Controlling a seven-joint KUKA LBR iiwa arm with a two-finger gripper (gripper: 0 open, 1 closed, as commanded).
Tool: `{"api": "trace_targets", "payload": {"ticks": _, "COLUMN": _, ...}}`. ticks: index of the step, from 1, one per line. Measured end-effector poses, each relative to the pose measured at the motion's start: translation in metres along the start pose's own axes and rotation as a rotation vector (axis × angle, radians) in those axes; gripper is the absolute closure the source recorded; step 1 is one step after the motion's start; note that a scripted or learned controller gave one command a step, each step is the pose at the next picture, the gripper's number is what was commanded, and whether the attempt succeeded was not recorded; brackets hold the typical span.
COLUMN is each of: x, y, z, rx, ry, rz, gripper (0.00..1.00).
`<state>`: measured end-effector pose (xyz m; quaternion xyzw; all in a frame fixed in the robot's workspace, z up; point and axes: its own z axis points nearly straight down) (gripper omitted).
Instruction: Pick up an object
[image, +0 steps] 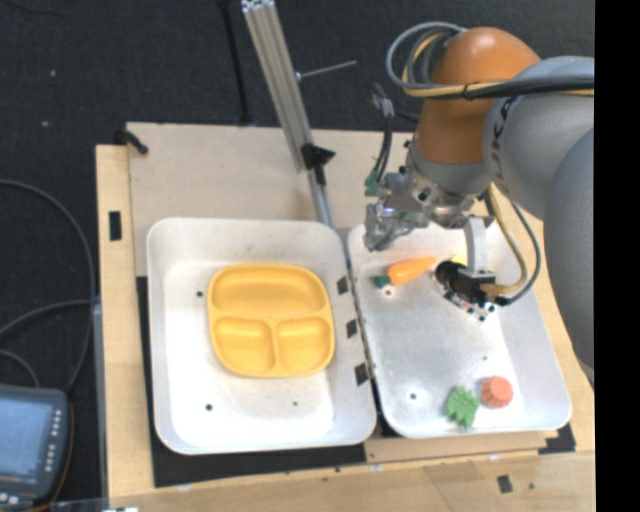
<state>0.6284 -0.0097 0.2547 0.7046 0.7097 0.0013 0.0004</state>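
Note:
An orange carrot-shaped toy (410, 270) lies near the back of the right bin (440, 350). My gripper (381, 236) hangs just above and to the left of the carrot, over the bin's back left corner. A green leafy toy (461, 405) and a small red-orange round toy (495, 392) lie side by side near the right bin's front edge. The gap between my gripper and the carrot is small, and I cannot tell whether they touch.
A yellow three-compartment plate (270, 319) lies in the middle of the left bin (180, 400). A slanted aluminium post (290, 110) rises behind the bins. A small green bit (381, 284) sits beside the carrot's left end.

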Motion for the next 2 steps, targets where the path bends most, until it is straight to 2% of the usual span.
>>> {"api": "trace_targets", "payload": {"ticks": 1, "x": 0.045, "y": 0.004, "z": -0.002, "rx": 0.001, "ry": 0.0, "rz": 0.0, "gripper": 1.0}}
{"api": "trace_targets", "payload": {"ticks": 2, "x": 0.094, "y": 0.001, "z": 0.011, "rx": 0.004, "ry": -0.001, "rz": 0.001, "gripper": 1.0}}
